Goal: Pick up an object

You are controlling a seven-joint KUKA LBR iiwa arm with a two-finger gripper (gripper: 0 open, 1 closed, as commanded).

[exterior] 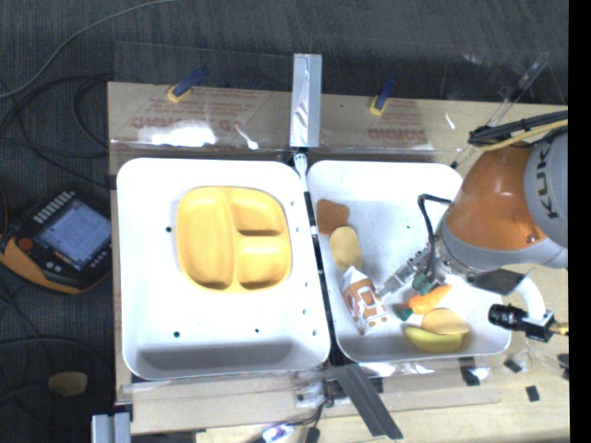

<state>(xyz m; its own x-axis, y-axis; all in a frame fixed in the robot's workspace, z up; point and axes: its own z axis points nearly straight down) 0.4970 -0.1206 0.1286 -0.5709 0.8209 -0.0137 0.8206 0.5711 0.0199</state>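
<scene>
One fixed camera looks steeply down from above the bench [120,109], taking in both bins [148,275] whole, some dark floor beyond, and the arm [503,215] at the bins' right.

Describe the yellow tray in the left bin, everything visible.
The yellow tray lies flat, open side up, in the upper middle of the left bin. It looks like smooth moulded plastic, with rounded corners and three compartments: one long one down its left side and two smaller ones stacked on the right. All three look bare. It rests on the bin floor, apart from the walls, with nothing else touching it.
</scene>
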